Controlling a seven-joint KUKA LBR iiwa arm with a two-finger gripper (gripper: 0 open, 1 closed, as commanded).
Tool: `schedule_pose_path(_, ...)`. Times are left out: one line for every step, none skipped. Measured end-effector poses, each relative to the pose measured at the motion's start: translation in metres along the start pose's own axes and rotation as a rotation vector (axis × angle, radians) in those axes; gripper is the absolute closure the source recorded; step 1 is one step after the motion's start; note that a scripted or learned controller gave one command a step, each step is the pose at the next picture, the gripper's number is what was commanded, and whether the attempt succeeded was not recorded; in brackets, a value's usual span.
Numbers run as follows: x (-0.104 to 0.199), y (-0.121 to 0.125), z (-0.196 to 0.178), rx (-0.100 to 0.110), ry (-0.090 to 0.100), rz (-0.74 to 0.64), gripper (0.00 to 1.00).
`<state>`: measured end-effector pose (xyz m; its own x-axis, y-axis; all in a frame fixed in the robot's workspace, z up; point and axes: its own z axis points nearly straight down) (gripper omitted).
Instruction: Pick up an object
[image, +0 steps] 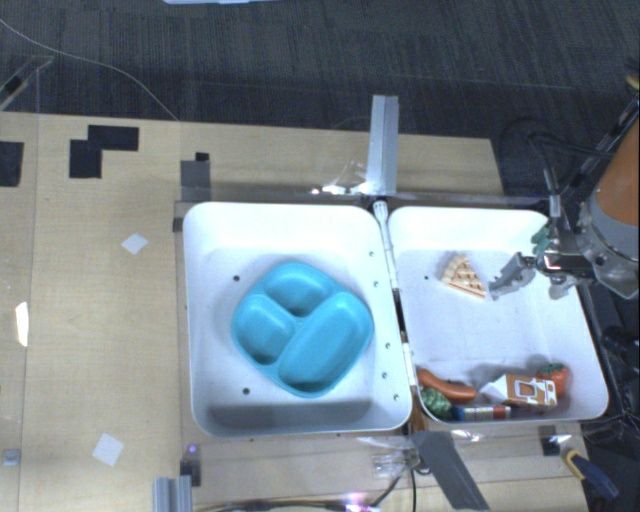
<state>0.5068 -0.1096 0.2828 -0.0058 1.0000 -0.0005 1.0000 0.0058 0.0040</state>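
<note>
Two shallow white bins side by side on the table (90, 300), seen from above at a slant

In the left bin (210, 240): a blue divided plate (303, 328) with three compartments, lying flat near the middle, well clear of all four walls

In the right bin (570, 330): a small tan waffle wedge (464, 275) with a lattice pattern, flat on the white floor in the upper half, apart from everything else in that bin. Along the near wall, a huddle of small items: an orange-red sausage (445, 384) at the left end, a green piece (434, 403) tucked just below it in the corner, a brown carton (529, 390) lying on its side toward the right, and an orange carrot-like piece (558, 378) touching the carton's right end. Too crowded there to tell just what overlaps what

Reaching in from the right: the grey arm (618, 240), with a strip of its orange band (622, 175) visible at the edge. End effector (532, 283) over the upper right part of the right bin, just to the right of the waffle wedge and not touching it. Fingers (505, 278) spread apart, nothing between them, the left one angled down toward the wedge. No object lifted; all of them resting in the bins
</note>
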Motion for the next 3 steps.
schedule_pose_path(0.006, 0.054, 0.13, 0.003, 0.001, 0.195, 0.0)
schedule_pose_path(0.002, 0.048, 0.116, 0.001, 0.001, -0.023, 0.0)
schedule_pose_path(0.019, 0.003, 0.193, -0.01, 0.0, -0.098, 0.0)
